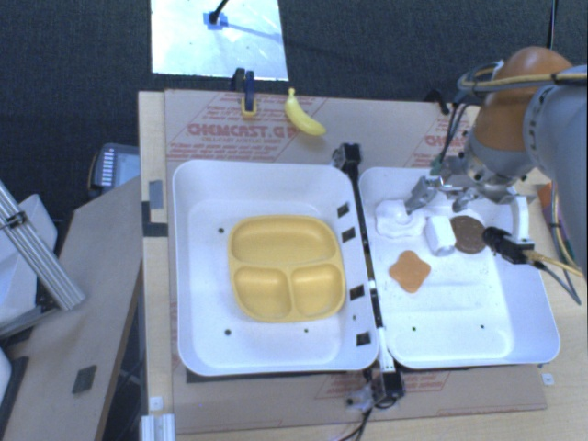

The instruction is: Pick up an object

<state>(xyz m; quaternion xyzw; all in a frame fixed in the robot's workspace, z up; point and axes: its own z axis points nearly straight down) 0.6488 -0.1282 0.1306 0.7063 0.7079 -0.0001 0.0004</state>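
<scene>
Two white bins sit side by side on the bench. The left bin [197, 246] holds a yellow tray [285, 266] with three parts. The tray lies flat near the middle of that bin.

The right bin [478, 333] holds four small things, all in its back half. A white lump [392, 219] lies near the bin's left wall. A white block [439, 233] is just to the right of it. A brown disc [469, 233] lies right beside the block and seems to touch it. An orange piece [410, 270] with a wavy edge lies in front of them, a little apart.

The arm [537, 108] comes in from the right, over the back of the right bin. The gripper [441, 191] is low, just above the lump and the block. I cannot tell how wide it is, and I see nothing in its grip. A black part [503, 243] with a cable sticks out just right of the disc.

A toy banana [303, 116] lies on the board behind the left bin. A yellow clamp [248, 95] stands just left of the banana.
</scene>
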